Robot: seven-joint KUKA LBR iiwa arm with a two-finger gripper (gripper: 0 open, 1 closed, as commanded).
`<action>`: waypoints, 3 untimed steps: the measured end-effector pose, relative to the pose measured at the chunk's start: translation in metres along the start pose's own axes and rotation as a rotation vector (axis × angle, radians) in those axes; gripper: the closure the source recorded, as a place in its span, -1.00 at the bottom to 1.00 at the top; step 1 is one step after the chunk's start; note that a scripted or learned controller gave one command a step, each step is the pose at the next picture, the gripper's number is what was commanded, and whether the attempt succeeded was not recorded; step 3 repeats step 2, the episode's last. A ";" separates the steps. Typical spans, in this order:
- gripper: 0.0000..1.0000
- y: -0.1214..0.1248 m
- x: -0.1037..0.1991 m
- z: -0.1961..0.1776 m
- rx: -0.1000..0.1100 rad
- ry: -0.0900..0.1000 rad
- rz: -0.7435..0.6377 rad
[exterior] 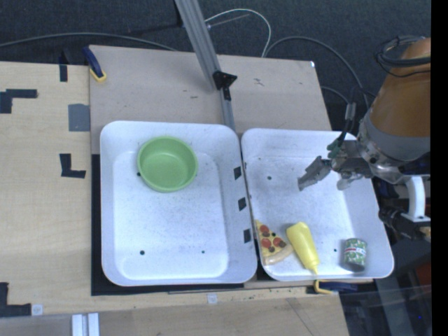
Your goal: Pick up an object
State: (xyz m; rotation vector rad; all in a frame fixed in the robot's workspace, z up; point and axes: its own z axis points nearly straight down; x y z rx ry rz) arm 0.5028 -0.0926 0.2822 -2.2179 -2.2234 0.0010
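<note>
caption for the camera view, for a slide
Gripper above the right bin, away from pizza toy, mustard bottle and can; green bowl in left bin.

Grey metal pole (203, 40) slanting over the bench, blue-and-yellow clamp (94, 64) at top left, looping cables (245, 16)

One fixed camera looks down at a slant from above the pale wooden bench (42, 187), far enough back to frame both shallow white plastic bins (119, 257), with the grey, orange-banded arm (402, 110) entering from the right.
</note>
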 end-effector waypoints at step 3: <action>-1.00 -0.010 -0.003 0.050 0.006 0.000 0.002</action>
